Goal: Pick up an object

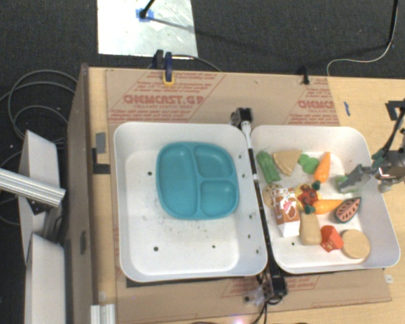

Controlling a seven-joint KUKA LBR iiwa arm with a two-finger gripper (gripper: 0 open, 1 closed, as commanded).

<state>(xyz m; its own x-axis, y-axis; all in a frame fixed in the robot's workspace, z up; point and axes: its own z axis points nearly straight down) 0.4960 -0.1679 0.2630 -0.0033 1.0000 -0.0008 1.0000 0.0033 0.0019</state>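
**Gripper hovering over right bin, nothing visibly held**

The gripper [355, 178] is sitting low over the right bin [310, 131], near that bin's outer edge, with the arm coming in from the view's right. I'm not seeing anything in it. Can't tell whether it is open or closed; it's reading as a grey blur at this angle.

Candidate objects, all lying in the right bin, placed from the gripper:
- The dark oval slice [347, 209] is lying just below it in the view, the closest item, and looks apart from it.
- The orange carrot [328, 205] is lying below and slightly bin-inward, touching the oval slice.
- A second orange piece [322, 166] is standing just inward of the gripper, with a small green piece [309, 162] beside it.
- The tan slice [287, 160] and the green cucumber [268, 167] are lying further inward, near the wall between the bins.
- The small carton [285, 208] is sitting inward and lower, with a red cluster [307, 194] between it and the gripper.
- The tan bottle shape [310, 229], the red piece [330, 238] and the round tan disc [355, 244] are sitting well below it, along the near wall.

The left bin [142, 248], well away from the gripper, is holding a teal divided plate [197, 181]. Both bins are resting on the cardboard-covered bench [277, 96].
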